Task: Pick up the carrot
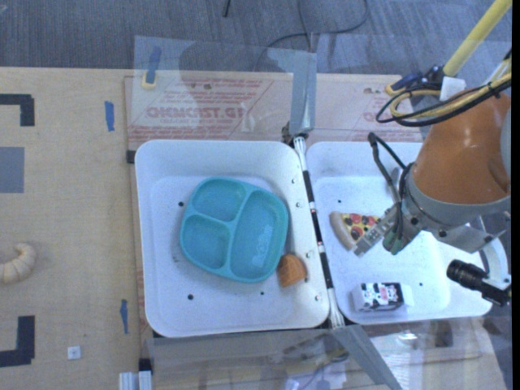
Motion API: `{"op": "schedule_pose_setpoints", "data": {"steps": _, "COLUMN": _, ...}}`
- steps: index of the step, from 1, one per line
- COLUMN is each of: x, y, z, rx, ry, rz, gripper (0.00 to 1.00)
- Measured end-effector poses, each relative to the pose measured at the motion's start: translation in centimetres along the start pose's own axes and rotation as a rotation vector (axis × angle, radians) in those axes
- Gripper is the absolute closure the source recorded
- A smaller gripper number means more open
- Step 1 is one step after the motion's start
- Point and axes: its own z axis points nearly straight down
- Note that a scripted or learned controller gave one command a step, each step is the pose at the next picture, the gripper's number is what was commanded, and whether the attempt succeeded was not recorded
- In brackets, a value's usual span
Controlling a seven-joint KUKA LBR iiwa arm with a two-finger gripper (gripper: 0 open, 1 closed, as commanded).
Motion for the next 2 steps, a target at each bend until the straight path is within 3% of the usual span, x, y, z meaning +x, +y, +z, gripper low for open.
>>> {"op": "schedule_pose_setpoints", "data": {"steps": 1, "x": 4.2, "y": 3.0, "z": 3.0, "rx": 0.002, "ry": 0.003, "rz": -0.144, "gripper": 1.0}}
{"op": "schedule_pose_setpoints", "data": {"steps": 2, "x": 5.7, "y": 5.0, "z": 3.0, "rx": -0.002, "ry": 0.001, "rz": -0.815, "gripper": 1.0}}
